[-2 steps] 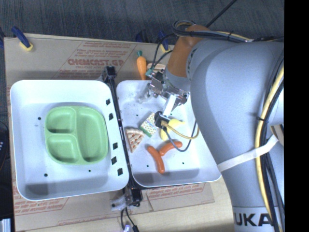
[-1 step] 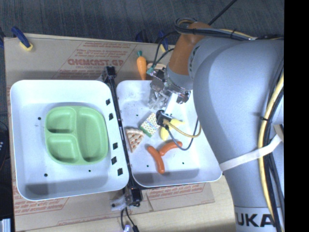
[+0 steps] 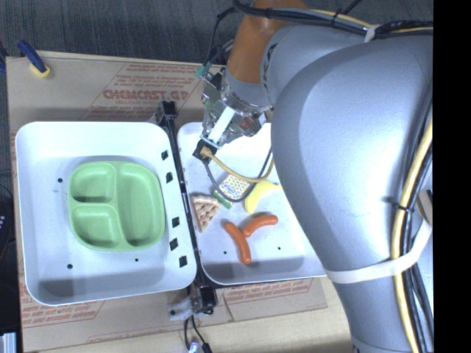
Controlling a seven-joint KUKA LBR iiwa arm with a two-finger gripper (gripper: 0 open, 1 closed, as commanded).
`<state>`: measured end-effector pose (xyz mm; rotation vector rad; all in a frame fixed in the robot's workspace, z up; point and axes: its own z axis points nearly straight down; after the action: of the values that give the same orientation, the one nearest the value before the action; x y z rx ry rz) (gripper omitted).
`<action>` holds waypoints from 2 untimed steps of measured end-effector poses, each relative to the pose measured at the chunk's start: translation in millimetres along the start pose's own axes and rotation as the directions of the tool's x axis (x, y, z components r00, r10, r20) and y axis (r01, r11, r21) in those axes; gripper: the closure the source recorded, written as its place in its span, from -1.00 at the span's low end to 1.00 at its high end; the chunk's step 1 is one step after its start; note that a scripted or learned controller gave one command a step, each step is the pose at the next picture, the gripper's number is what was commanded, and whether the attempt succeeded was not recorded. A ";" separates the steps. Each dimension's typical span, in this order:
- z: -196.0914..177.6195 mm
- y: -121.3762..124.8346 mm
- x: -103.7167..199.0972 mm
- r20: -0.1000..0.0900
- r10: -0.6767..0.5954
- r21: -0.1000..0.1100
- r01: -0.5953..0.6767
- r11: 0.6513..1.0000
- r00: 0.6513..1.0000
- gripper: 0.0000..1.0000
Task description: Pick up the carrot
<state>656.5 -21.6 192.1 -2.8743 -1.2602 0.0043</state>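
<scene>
One carrot (image 3: 239, 244) is lying in the right bin (image 3: 288, 260), well apart from the gripper (image 3: 225, 129) and touching a sausage (image 3: 259, 223). It is looking light, hard and slippery, so squeezing its middle is looking safest. Nobody can tell if the gripper is open.

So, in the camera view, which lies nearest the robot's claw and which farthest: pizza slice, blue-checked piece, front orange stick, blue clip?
Measured from the gripper:
1. Blue-checked piece, right beside it in the right bin.
2. Pizza slice, by the right bin's left wall.
3. Front orange stick, near the right bin's front.
4. Blue clip, at the bench's far-left corner.
</scene>
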 end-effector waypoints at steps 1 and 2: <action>0.5 0.3 -0.8 0.001 0.001 0.001 -0.001 1.000 1.000 -1.00; 0.9 -4.1 -4.1 0.004 0.197 0.003 -0.197 0.980 0.980 -1.00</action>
<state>650.7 -21.8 191.3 -2.9838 -0.9689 0.0115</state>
